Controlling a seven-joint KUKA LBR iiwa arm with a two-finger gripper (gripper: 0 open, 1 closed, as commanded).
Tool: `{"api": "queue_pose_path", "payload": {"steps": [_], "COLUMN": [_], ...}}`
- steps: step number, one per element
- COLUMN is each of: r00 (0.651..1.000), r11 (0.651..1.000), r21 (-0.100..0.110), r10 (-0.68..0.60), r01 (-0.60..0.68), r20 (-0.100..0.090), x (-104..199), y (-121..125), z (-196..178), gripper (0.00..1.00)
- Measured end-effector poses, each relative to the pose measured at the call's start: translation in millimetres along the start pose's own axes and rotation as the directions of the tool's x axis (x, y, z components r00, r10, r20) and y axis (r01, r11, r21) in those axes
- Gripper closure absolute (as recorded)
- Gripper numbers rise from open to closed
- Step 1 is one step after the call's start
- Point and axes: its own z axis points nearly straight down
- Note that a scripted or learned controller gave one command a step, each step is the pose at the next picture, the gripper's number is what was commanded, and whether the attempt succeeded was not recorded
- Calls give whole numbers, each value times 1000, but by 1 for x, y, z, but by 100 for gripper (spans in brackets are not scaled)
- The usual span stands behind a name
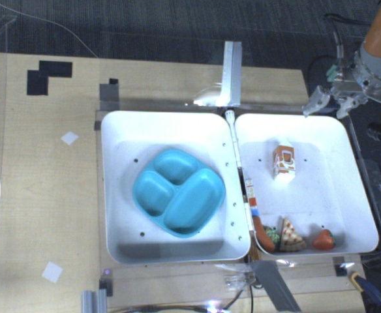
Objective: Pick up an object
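My gripper [329,104] hangs at the far right corner of the right bin [347,175], its two fingers spread apart with nothing between them. A small orange and white box [283,160] lies in the right bin's upper middle, well to the lower left of the gripper. Along that bin's near edge lie a red-orange long piece [262,235], a brown patterned wedge [291,235] and a small red rounded toy [323,240]. A blue sectioned plate [179,192] sits in the middle of the left bin [115,175].
A metal post [232,74] stands behind the divider between the two bins. A strip with coloured labels [249,194] runs along the divider. Black markers [47,75] are stuck on the wooden bench at the far left. Cables [347,25] hang near the arm.
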Motion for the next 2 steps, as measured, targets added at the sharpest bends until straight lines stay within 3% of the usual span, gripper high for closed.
{"api": "queue_pose_path", "payload": {"steps": [1,2], "r00": [989,989], "r11": [989,989], "r21": [-1,2], "r10": [145,151], "r01": [-145,-151], "r20": [0,-1], "x": [43,70], "y": [3,-15], "z": [-26,68], "gripper": [0,0]}}
